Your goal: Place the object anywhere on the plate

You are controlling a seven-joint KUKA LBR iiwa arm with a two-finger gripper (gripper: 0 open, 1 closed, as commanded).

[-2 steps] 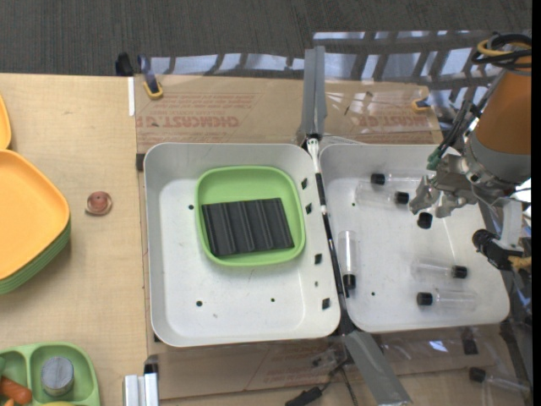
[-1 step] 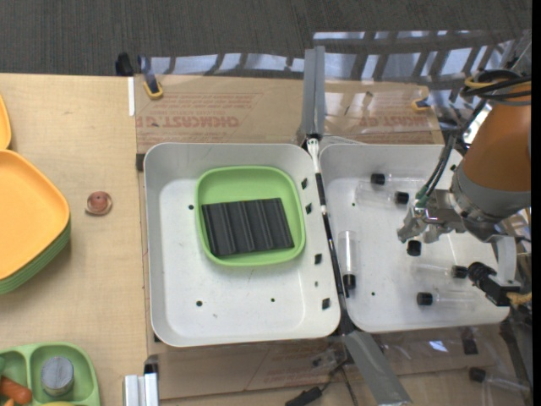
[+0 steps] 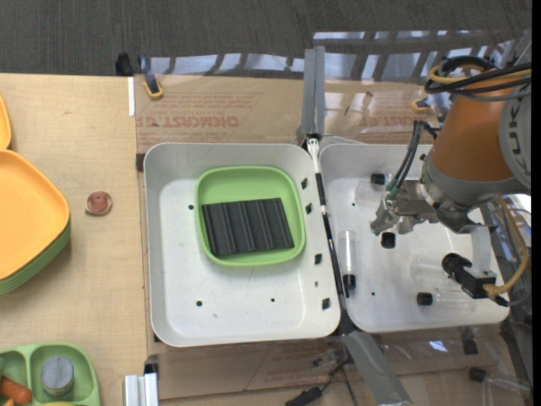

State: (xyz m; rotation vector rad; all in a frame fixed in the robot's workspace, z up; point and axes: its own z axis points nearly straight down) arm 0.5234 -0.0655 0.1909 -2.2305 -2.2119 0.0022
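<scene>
Clearly, little is looking done; the gripper (image 3: 387,224) is hovering over the right bin (image 3: 363,311), jaw state untellable, while the green plate (image 3: 250,182) is sitting in the left bin (image 3: 169,311), carrying a dark ridged block (image 3: 250,227).

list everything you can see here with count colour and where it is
square green plastic plate: 1, green, left white bin
ridged dark grey pad: 1, dark grey, on the plate
shallow white bins: 2, white, side by side on the bench
clear plastic tube: 1, transparent with a black end, right bin by the divider
orange plates: a stack, orange, bench at far left
small red knob: 1, red, bench left of the bins
green compartment tray: 1, green, bottom left corner
gripper: 1, grey, over the right bin
</scene>
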